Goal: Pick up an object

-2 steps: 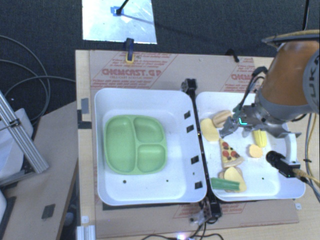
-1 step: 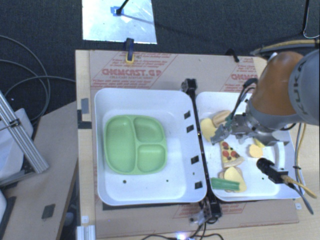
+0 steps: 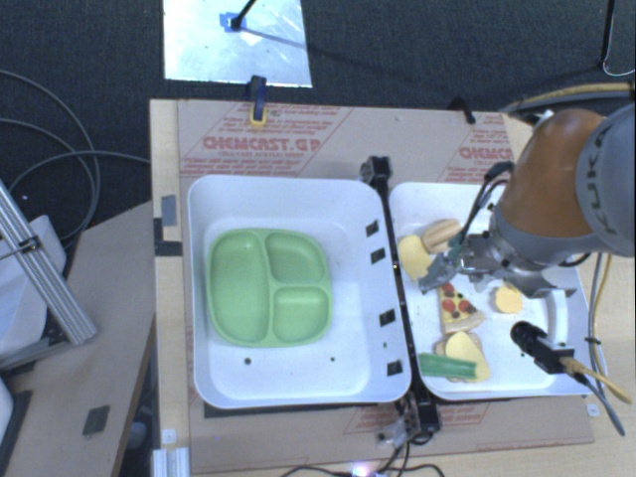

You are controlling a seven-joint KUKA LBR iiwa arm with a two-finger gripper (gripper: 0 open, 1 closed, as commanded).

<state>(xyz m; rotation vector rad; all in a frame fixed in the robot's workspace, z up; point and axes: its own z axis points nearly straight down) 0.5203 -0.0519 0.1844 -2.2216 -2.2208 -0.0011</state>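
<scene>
My gripper [image 3: 437, 272] hangs low over the left part of the right bin [image 3: 556, 381]. Just left of it lies a yellow toy piece [image 3: 411, 255], and a tan bread-like piece [image 3: 441, 233] lies just behind it. A pizza slice [image 3: 459, 307] with red dots lies directly in front of the gripper tip. Further toward the front sit a yellow wedge [image 3: 463, 347] and a green bean-shaped piece [image 3: 446, 365]. A small yellow disc [image 3: 508, 300] lies under the wrist side. I see nothing lifted off the bin floor.
The left bin [image 3: 229, 207] holds a green divided plate [image 3: 268, 286]. A black-clipped divider [image 3: 393, 276] runs between the two bins. The arm's orange band [image 3: 556, 172] covers the right bin's back right part.
</scene>
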